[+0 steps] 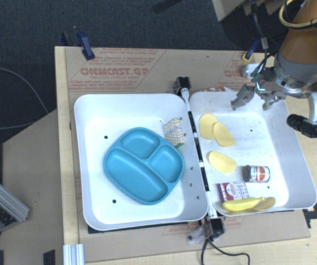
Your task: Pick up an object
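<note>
Looking down, we saw the gripper (256, 97) open and empty over the far edge of the right bin (296, 164), so we judged it should descend straight over one yellow chip (222, 161) lying apart, nearer in the same bin.

Blue plate (142, 164), yellow banana (246, 205)

Dark blue carpet floor (120, 15) — black cables (20, 93) at left.
</note>
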